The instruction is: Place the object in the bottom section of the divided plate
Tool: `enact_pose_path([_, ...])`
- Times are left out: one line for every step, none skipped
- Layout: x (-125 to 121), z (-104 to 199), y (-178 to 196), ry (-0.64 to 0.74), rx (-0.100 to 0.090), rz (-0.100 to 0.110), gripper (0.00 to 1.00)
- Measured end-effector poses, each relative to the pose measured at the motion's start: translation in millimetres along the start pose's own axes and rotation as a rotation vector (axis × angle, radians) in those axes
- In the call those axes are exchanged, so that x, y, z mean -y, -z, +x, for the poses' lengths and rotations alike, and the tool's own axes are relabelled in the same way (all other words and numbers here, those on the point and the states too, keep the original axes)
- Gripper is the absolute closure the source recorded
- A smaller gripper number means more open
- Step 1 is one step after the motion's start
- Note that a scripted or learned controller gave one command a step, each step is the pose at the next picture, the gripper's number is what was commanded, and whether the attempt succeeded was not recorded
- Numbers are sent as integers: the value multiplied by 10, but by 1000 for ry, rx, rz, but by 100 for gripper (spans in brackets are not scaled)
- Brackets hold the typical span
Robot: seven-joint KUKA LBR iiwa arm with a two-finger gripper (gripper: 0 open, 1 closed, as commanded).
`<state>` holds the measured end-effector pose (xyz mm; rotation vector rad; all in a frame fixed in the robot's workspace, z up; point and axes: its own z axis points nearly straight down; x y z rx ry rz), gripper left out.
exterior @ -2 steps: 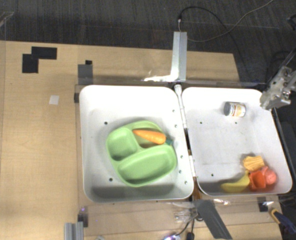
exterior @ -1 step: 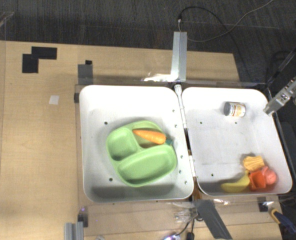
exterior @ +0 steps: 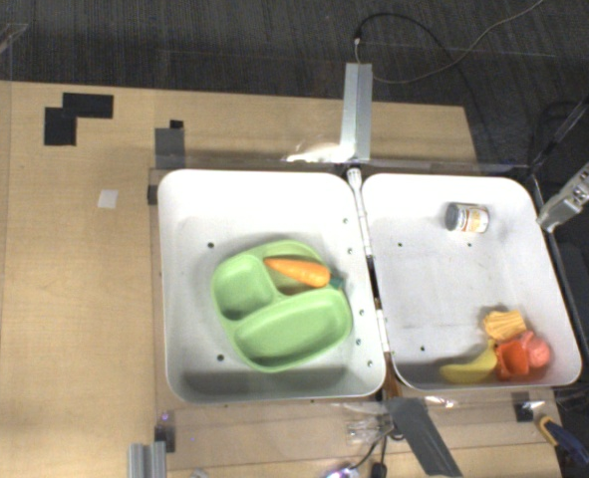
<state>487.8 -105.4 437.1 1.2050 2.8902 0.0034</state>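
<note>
A green divided plate [exterior: 242, 285] lies in the left bin [exterior: 189, 217]. An orange carrot [exterior: 298, 271] rests in its upper right section. Its large bottom section [exterior: 292, 329] holds nothing. In the right bin [exterior: 424, 297] a small can [exterior: 467, 218] lies on its side near the top. A yellow banana [exterior: 470, 368], a red tomato-like item [exterior: 522, 355] and a yellow-orange piece [exterior: 504, 323] cluster in the bottom right corner. A grey part of the arm [exterior: 579, 193] shows at the right edge, outside the right bin.
A metal post [exterior: 358, 113] stands behind the seam between the two bins. Black cables run across the dark floor at the top. The wooden bench [exterior: 65, 297] extends to the left of the bins.
</note>
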Motion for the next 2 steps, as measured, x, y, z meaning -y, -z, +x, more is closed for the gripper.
enact_pose_path([-1,1,0,0,0,0,0])
enact_pose_path([-21,-6,130,6,8,-6,100])
